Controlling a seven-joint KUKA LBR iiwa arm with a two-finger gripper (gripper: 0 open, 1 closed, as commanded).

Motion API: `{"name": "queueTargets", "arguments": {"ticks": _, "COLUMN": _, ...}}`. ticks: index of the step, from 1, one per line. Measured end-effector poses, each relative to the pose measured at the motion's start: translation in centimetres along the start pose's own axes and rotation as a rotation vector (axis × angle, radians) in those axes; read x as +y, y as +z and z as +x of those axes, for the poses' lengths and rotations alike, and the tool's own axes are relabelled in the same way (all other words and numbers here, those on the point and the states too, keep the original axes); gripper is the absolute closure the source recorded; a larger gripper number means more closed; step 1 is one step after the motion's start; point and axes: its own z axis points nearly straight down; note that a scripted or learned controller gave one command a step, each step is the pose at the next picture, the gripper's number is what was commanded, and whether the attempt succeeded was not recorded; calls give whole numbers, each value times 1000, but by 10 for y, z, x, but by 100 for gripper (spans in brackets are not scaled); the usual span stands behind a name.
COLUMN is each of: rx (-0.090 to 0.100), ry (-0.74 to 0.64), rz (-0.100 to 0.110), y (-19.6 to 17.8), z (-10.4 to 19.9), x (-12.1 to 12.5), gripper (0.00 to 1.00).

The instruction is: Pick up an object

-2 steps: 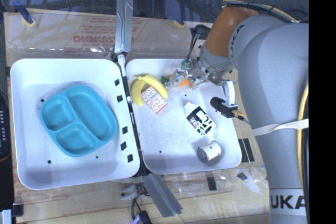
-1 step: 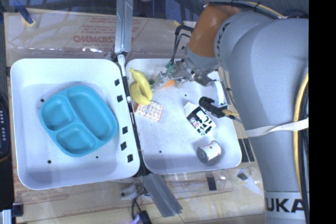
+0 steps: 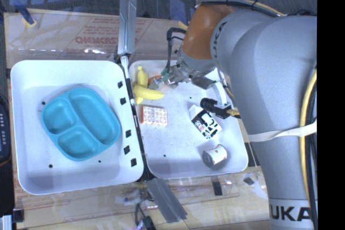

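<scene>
Left bin [image 3: 21, 116] holds a blue tray [image 3: 81, 124]. Right bin [image 3: 178, 156]: banana [image 3: 143, 89] in the far left corner, small box [image 3: 154, 115] by the left wall, white roll [image 3: 214, 155] near the front right corner. Gripper [image 3: 164, 79] sits just beside the banana; can't tell its grip.

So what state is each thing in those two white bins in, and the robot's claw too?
Blue divided plate: right way up, flat in the left bin.
Banana: lying in the right bin, by its left wall.
Small carton: lying flat beside the banana.
Black-and-white box: lying flat.
White cylinder: tipped on its side.
Gripper: down beside the banana; grip unclear.
</scene>
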Motion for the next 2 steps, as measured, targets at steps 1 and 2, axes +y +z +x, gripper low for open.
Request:
{"name": "queueTargets", "arguments": {"ticks": 1, "rx": 11, "ry": -77, "rz": -5, "y": 2, "z": -15, "x": -4, "gripper": 0}}
{"name": "queueTargets", "arguments": {"ticks": 2, "rx": 7, "ry": -100, "rz": -2, "y": 2, "z": 3, "x": 1, "gripper": 0}}
